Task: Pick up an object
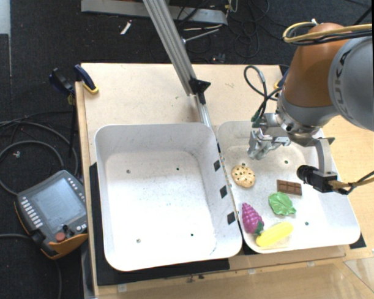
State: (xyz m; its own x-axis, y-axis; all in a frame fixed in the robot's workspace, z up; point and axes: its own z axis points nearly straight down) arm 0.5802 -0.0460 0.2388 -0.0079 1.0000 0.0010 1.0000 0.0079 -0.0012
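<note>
On the wooden bench (142, 92) sit two shallow white plastic bins with rounded corners and speckled floors. At nine o'clock, the left bin (113, 148) has only small dark marks on its floor. At three o'clock, the right bin (349, 223) holds five small things. A round tan cookie (243, 175) dotted with dark chips lies near the divider, at about nine o'clock within that bin. A flat brown chocolate bar (289, 187) lies toward the middle, with a crinkled green leaf (281, 203) just beside it at six o'clock. A knobbly magenta bunch of grapes (251, 218) lies at seven o'clock, close to a smooth yellow banana-like piece (274, 233) along the near rim. The gripper (261, 147) hangs over the bin's far part, at about one o'clock from the cookie, apart from it; its metal fingers point down with a narrow gap, and nothing shows between them. A black clip-like part (315, 177) juts from the arm near the chocolate bar.
</note>
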